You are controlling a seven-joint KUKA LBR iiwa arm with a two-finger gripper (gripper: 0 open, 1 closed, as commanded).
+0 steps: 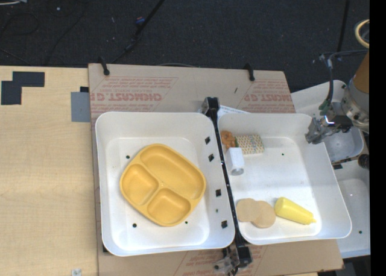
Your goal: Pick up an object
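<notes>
Yellow cone (294, 211): lying on its side near the front right of the right bin (313, 172), its pointed end aiming toward the right wall; nothing is touching it from above.
Tan discs (256, 213): two round flat pieces sitting just left of the yellow cone, overlapping each other, close to the front wall of the same bin.
White cylinder (236, 161): resting near the divider side of the right bin, toward the back, apart from the discs.
Speckled sponge block (249, 144): lying just behind the white cylinder, its edge nearly touching it.
Orange-brown piece (228, 140): sitting beside the sponge block, against the left wall of the right bin; too small to identify further.
Yellow tray (163, 184): a three-compartment plate lying flat in the middle of the left bin (111, 148), turned at a slant to the bin walls.
Gripper (318, 131): hanging at the right bin's rear right rim, well apart from the yellow cone and the other pieces; the picture is not showing whether its fingers are spread or closed, and nothing is visibly held.
Arm (360, 85): reaching in from the right edge, its orange band showing above the grey wrist.
Cardboard sheet (151, 91): lying under both bins, printed lettering showing behind them.
</notes>
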